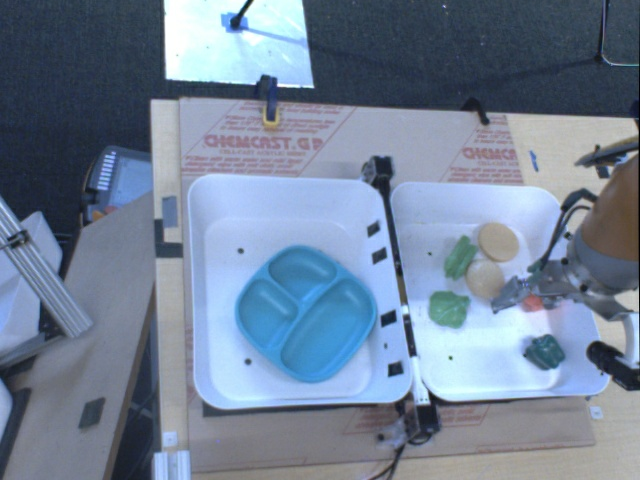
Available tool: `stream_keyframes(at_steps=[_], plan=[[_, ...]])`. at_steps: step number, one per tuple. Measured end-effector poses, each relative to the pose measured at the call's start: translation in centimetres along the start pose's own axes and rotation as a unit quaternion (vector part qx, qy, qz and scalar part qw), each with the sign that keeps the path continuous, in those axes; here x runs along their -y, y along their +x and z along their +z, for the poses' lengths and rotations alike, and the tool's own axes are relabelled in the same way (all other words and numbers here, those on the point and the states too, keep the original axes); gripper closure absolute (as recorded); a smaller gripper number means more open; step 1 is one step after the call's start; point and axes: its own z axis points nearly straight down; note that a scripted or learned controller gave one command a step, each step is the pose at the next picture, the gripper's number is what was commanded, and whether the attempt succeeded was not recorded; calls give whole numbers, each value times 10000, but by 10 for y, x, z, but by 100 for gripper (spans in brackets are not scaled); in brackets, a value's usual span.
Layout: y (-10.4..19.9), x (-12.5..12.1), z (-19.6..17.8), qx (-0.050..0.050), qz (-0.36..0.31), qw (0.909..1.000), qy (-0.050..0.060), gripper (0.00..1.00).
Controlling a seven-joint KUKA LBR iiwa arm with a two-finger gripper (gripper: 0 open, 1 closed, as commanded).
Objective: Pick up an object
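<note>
Reaching into: the right bin, where the end effector sits low beside a cluster of small objects.
Risk: the tip is crowded against the tan disc; in my judgement a descent here could nudge it aside or clip two pieces at once.
Second risk: a small red piece lies right under the wrist, partly hidden, so it may be pushed instead of grasped.
End effector state: cannot tell whether released or clenched; nothing is visibly between its tips.
Likely target: the tan disc, round, pale, flat-looking, just left of the tip.
Neighbours: second tan disc, green leafy piece, light green lump, dark green lump.
Left bin: holds a blue divided tray, well apart.
</note>
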Motion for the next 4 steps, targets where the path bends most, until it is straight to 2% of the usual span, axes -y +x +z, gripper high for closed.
stream_keyframes(at_steps=[1,2,4], plan=[[0,0,39,-2,-1,10000,-1,0],[0,-2,26,11,-4,10000,-27,100],[-2,-20,-91,16,-16,10000,-43,100]])
